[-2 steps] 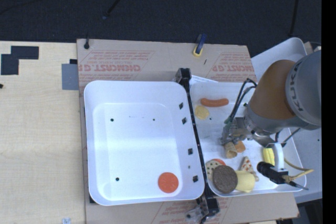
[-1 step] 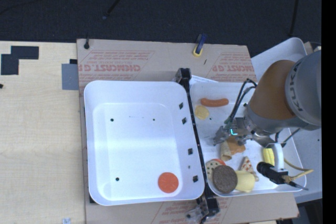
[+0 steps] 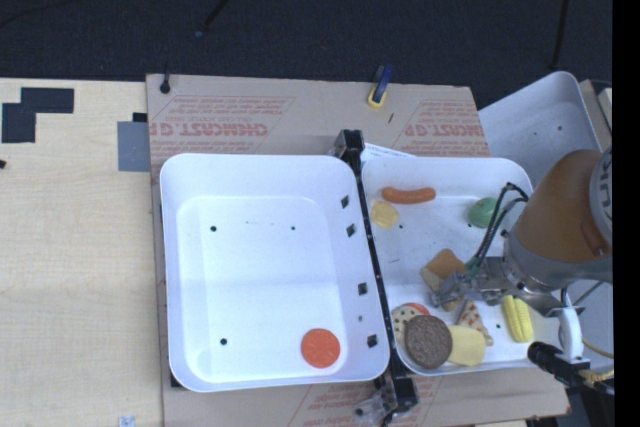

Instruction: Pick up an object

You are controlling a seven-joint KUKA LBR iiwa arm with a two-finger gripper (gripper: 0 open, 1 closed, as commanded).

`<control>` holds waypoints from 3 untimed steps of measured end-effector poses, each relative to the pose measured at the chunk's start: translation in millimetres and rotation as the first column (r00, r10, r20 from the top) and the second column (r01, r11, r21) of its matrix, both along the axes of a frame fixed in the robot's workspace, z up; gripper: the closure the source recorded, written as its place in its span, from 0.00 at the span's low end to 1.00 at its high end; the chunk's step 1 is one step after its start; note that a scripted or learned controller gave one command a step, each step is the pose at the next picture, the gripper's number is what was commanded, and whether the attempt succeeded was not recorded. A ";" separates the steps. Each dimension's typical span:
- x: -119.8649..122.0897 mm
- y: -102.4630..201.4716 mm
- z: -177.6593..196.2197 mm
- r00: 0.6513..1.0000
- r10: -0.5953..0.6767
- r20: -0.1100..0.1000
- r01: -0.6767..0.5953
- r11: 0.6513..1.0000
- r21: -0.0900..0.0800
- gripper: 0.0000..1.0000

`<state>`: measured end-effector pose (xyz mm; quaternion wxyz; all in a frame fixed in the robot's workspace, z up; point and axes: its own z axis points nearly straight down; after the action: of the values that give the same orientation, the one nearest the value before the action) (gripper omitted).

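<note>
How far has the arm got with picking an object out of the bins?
Done: the gripper is down in the right bin, beside the tan block. In hand: nothing visibly between its fingers. Left: grasping and lifting; the hot dog, corn cob and orange disc all lie unlifted.

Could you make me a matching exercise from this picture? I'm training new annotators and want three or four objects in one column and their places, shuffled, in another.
Things:
1. orange disc
2. hot dog
3. brown cookie
4. green object

Places:
A. right bin, near edge, beside the divider
B. right bin, far side, close to the arm
C. left bin, near right corner
D. right bin, far side, lying sideways in the middle

Pairs: 1-C, 2-D, 3-A, 4-B
</note>
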<state>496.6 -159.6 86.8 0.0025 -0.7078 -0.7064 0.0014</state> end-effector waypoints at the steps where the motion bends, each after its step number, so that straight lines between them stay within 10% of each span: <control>1: 28.0 65.8 0.2 1.000 0.007 0.004 -0.007 1.000 0.001 0.00; 2: 26.2 61.7 10.1 1.000 -0.002 0.001 0.002 1.000 0.000 1.00; 3: 86.7 117.8 106.2 1.000 0.008 0.014 -0.008 1.000 -0.001 1.00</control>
<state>583.4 -41.8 192.9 -0.0026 -0.7050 -0.7092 -0.0031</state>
